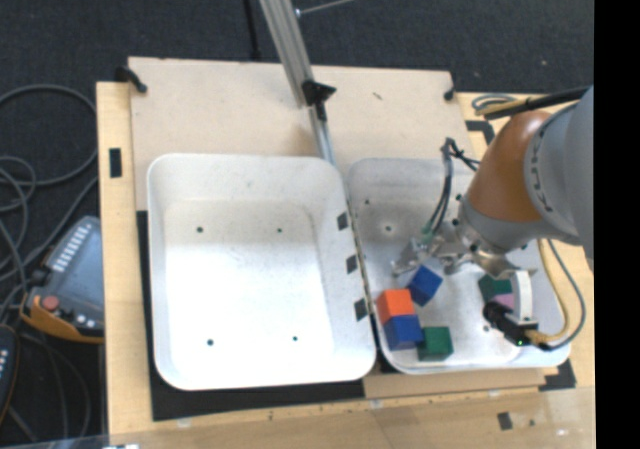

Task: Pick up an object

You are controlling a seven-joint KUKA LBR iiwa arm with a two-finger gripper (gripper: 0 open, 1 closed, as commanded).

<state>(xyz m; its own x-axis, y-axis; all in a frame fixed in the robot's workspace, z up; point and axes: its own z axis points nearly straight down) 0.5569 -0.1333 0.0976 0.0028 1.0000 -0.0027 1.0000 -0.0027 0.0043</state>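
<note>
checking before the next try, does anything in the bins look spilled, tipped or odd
Nothing stands out. The blue block, orange block, second blue block and green block sit loosely clustered inside the right bin, none over its rim.

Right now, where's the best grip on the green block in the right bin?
Probably from above, jaws across the green block's front and back faces. It lies flat. The blue block touches its left side and the bin wall is close in front, so clearance is tight.
</note>
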